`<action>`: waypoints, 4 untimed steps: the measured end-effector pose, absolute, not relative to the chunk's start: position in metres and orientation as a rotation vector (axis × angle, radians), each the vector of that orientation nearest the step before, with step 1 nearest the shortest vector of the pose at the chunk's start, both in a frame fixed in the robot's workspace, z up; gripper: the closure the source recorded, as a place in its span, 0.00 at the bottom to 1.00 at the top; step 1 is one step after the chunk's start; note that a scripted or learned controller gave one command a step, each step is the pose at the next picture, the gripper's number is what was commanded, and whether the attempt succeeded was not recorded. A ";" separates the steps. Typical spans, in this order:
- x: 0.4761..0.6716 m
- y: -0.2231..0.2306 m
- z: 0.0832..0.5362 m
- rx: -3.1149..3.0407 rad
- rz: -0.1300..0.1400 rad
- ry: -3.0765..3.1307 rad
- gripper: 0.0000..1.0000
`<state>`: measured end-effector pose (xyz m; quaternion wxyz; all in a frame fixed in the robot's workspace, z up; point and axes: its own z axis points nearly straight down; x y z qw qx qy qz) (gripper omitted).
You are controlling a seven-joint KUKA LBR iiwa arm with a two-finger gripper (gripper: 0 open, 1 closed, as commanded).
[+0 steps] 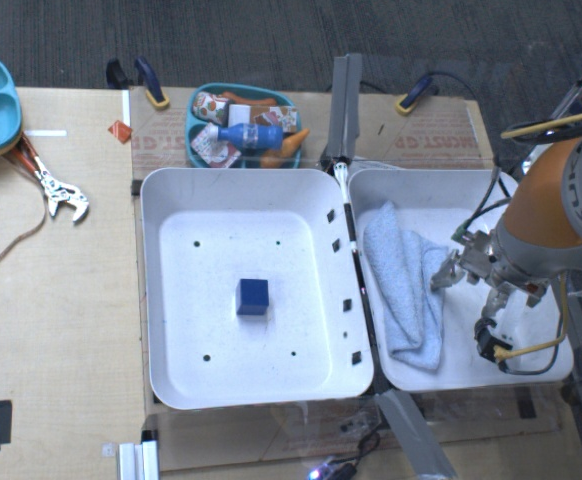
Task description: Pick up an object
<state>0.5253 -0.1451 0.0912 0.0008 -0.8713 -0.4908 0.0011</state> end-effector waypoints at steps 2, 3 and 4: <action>0.532 -0.125 0.091 -2.198 0.002 -2.243 0.00; 0.589 -0.117 0.095 -2.286 0.001 -2.157 0.00; 0.600 -0.134 0.169 -2.421 0.001 -2.004 0.00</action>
